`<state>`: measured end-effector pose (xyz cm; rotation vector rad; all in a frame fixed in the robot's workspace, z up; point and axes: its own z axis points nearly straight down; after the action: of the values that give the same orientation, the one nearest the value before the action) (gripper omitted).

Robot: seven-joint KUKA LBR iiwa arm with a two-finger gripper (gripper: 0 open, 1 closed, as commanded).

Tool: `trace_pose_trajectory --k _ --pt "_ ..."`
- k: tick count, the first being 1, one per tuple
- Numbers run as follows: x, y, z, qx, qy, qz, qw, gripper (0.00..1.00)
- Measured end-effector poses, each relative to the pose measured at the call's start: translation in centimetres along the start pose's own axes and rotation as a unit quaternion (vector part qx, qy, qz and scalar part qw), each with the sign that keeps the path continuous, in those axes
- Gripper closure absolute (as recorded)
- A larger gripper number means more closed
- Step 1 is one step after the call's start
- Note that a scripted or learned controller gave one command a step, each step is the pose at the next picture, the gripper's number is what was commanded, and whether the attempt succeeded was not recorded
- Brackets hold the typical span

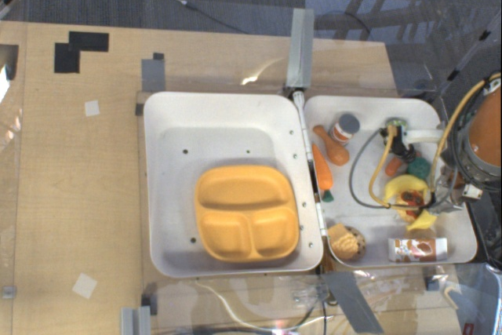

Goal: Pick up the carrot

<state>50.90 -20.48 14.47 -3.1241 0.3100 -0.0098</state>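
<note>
The carrot [321,167] is a slim orange stick with a green end. It lies along the left wall of the right bin [369,107], green end toward the front. My gripper [441,197] hangs over the right side of that bin, above a yellow banana-like toy [404,191]. It is well to the right of the carrot and apart from it. The arm's orange band [483,129] is at the view's right edge.
A yellow divided plate [247,212] sits in the left bin [169,169]. In the right bin, an orange lump [336,151] and a small can [344,125] lie just behind the carrot. A muffin [347,242] and a wrapped packet [418,249] are at the front, and a green toy [420,167] is near the gripper.
</note>
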Motion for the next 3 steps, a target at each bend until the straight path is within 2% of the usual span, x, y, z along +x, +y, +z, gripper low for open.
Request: trace_pose_trajectory --k 1,2,3 --pt "0.0 0.0 3.5 -0.002 0.016 0.001 0.9999 1.0" --pt "0.8 -7.0 -1.0 0.001 0.0 0.049 0.9988 1.0" --pt "4.5 -4.1 -12.1 -0.001 0.004 0.002 1.0 1.0"
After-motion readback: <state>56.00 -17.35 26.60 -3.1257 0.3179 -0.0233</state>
